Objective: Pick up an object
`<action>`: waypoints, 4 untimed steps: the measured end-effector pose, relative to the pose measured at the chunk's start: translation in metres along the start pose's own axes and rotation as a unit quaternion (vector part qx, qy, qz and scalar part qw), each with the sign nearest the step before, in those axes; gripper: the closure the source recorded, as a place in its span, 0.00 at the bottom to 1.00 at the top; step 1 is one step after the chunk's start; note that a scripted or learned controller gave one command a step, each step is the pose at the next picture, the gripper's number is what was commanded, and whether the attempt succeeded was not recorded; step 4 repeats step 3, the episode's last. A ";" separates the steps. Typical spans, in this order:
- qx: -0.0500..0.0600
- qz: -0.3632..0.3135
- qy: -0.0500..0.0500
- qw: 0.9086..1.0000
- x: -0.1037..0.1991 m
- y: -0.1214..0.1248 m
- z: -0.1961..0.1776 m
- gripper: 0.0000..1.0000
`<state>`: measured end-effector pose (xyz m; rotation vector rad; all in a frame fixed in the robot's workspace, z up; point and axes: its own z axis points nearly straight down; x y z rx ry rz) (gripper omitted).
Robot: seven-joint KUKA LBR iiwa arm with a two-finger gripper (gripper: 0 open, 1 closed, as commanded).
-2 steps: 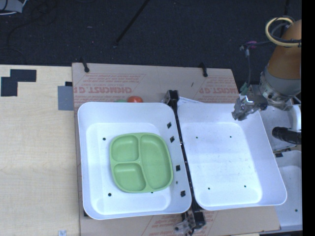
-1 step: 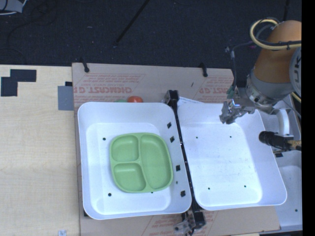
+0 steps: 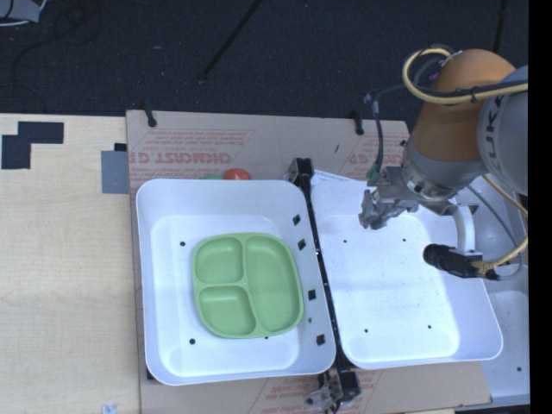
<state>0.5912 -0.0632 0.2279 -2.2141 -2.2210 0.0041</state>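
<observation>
A light green plate (image 3: 247,285) with three compartments lies flat in the middle of the left bin (image 3: 164,231). My gripper (image 3: 376,211) hangs over the far left part of the right bin (image 3: 405,317), well to the right of the plate and across the divider from it. Nothing shows in its grasp. The grey arm with its orange band (image 3: 461,80) comes in from the upper right.
A small orange-red thing (image 3: 236,175) peeks out just behind the far rim of the left bin. A black divider rail (image 3: 315,266) runs between the two bins. A black cylindrical fitting with a cable (image 3: 448,259) sits over the right bin's right side.
</observation>
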 end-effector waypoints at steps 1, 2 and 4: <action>0.000 0.000 0.000 1.000 0.040 -0.015 -0.003 1.00; 0.000 -0.001 0.000 1.000 0.096 -0.028 0.004 1.00; 0.000 -0.001 0.000 1.000 0.139 -0.041 0.001 1.00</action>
